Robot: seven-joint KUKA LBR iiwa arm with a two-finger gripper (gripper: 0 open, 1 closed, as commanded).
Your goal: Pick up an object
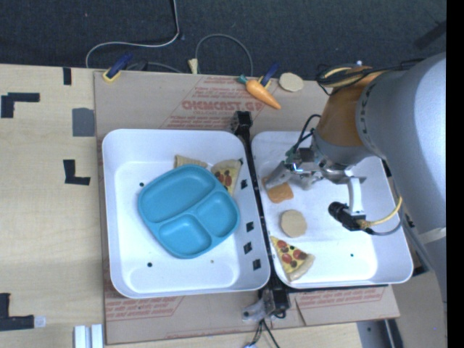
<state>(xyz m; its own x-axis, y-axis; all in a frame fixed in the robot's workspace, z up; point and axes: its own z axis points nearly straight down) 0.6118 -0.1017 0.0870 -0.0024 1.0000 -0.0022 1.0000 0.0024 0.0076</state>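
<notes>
My gripper point(293, 179) hangs low in the upper left part of the right bin point(377, 267). It looks open, with nothing between its fingers. One metal finger point(273, 177) reaches toward the bin's left wall. Just below that finger lies an orange-brown food piece point(280, 193), close to it or touching. A round beige biscuit point(293, 223) lies further toward the front. A pizza slice point(291, 258) sits at the bin's front left corner.
The left bin point(119, 194) holds a blue divided plate point(188, 211), a second pizza slice point(227, 172) and a tan piece point(187, 162) partly under the plate. Behind the bins, a toy carrot point(262, 93) and a beige disc point(291, 83) lie on cardboard. The arm covers the right bin's far right.
</notes>
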